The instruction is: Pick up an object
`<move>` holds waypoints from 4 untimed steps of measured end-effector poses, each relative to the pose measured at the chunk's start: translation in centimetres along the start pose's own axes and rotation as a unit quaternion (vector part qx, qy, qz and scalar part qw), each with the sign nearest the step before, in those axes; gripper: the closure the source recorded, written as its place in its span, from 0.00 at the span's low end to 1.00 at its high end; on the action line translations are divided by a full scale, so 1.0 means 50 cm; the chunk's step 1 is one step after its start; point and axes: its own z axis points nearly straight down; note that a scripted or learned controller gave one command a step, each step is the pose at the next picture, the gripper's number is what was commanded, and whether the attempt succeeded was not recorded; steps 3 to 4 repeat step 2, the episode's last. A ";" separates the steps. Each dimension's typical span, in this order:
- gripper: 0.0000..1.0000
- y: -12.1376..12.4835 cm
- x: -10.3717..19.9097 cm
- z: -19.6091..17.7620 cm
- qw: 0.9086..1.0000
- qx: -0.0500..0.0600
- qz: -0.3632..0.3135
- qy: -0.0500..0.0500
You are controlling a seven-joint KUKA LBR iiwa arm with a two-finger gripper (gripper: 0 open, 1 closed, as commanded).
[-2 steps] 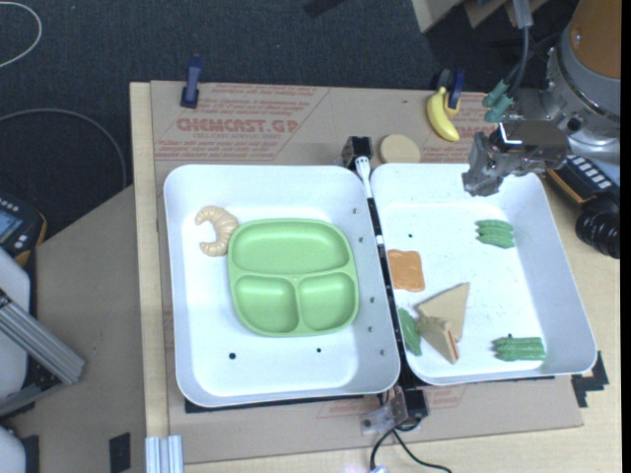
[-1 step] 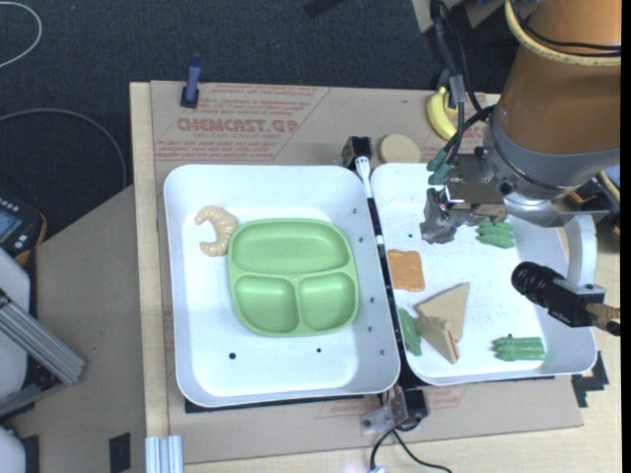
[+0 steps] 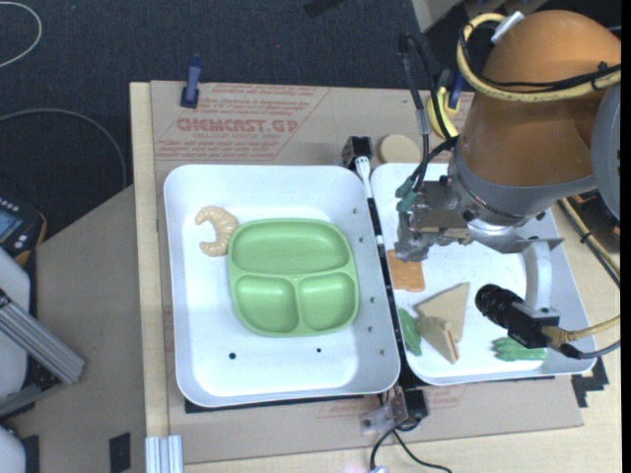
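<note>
Gripper (image 3: pixel 412 249) tip hidden under the arm's bulk, jaw state unreadable; orange toast slice (image 3: pixel 407 273) just below it, beside sandwich wedge (image 3: pixel 446 315).

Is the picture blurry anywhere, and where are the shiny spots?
In the camera view, the big orange band of the arm near the lens looks soft and catches a pale sheen; the green three-part plastic plate is sharp with gentle highlights; the left shallow white bin is evenly bright, with faint shadows.
</note>
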 end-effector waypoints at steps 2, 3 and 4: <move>1.00 0.001 0.051 -0.179 1.000 -0.006 0.000 0.000; 1.00 0.001 0.051 -0.179 1.000 -0.006 0.000 0.000; 1.00 0.001 0.051 -0.179 1.000 -0.006 0.000 0.000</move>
